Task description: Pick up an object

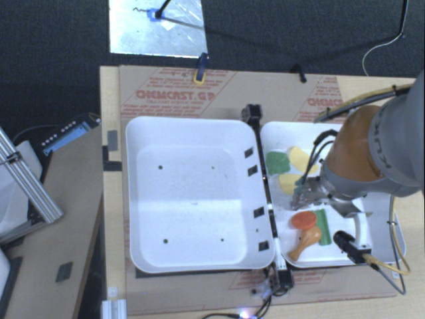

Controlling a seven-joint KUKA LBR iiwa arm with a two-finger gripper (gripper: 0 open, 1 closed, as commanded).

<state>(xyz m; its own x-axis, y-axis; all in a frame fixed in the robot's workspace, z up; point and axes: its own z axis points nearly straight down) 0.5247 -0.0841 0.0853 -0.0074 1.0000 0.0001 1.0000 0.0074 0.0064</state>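
The gripper [303,197] hovers, seemingly just above the red object [304,220].

foil sheet [158,17]: upper left, on dark floor
cardboard [219,92]: under both bins
clamp [200,69]: cardboard's top edge

- A dark carpeted floor [60,38] is seen far beyond the claw.
- A shiny metal sheet [158,17] is laid on that floor.
- A brown cardboard-covered tabletop [179,93] is spread beneath.
- An aluminium frame [26,185] is placed well away, at the far side.
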